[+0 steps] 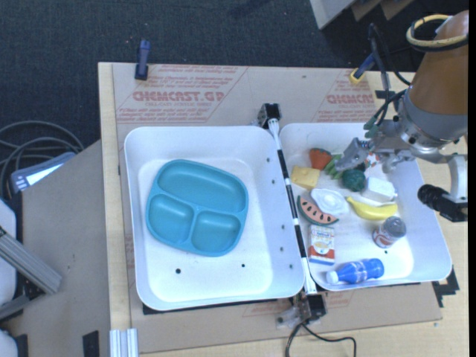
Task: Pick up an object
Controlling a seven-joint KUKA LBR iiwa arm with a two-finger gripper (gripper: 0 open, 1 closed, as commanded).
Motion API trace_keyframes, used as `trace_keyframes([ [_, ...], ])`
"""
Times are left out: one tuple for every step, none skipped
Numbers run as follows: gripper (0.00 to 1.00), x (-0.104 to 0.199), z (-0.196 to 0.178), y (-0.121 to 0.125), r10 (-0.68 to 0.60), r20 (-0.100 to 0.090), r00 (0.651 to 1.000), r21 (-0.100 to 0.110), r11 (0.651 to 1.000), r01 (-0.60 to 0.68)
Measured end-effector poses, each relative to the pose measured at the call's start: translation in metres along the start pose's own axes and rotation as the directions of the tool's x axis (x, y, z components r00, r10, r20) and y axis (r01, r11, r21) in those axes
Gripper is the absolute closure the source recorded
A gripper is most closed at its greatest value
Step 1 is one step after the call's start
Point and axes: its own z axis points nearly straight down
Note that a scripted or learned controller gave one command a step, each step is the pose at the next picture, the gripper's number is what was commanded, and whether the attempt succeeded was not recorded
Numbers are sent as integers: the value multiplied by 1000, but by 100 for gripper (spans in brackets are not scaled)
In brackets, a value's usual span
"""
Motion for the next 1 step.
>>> trace_keyframes([
  [0, -31, 145, 12, 0, 0, 1000, -1, 1000, 0],
])
